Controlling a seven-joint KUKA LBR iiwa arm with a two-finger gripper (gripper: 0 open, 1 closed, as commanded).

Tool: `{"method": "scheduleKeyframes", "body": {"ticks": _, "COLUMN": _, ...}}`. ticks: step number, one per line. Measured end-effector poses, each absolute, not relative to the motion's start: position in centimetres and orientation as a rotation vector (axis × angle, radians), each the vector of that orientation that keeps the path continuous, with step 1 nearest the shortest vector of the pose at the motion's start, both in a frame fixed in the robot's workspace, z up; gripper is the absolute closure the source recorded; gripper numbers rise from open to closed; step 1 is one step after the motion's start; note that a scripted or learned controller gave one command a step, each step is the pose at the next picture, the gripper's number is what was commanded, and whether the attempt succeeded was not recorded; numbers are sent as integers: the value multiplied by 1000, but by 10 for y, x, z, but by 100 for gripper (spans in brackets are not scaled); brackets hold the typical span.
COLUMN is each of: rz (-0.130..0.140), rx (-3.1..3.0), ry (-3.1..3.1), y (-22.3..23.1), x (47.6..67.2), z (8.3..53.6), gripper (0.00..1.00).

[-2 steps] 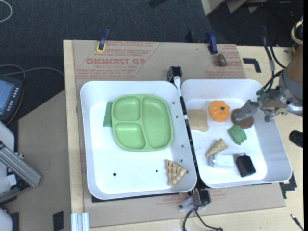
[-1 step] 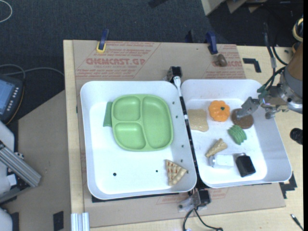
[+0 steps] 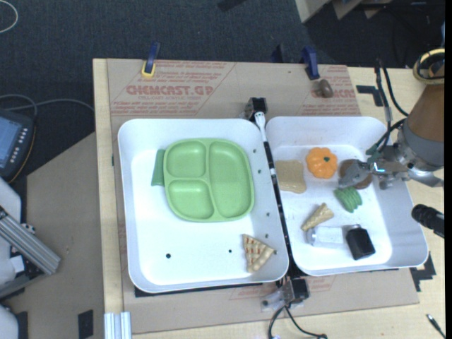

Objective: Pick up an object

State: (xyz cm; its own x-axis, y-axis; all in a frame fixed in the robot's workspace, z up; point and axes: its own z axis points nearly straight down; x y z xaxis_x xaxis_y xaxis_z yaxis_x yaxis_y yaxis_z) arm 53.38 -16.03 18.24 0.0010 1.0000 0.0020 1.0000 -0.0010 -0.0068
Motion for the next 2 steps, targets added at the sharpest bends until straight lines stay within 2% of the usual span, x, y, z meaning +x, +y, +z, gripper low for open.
{"method": "scheduleKeyframes", "body": {"ticks": 2, "rz": 4, "rx": -2219, "ry": -2218, "y": -152, "x": 532, "z": 85, "gripper": 0}}
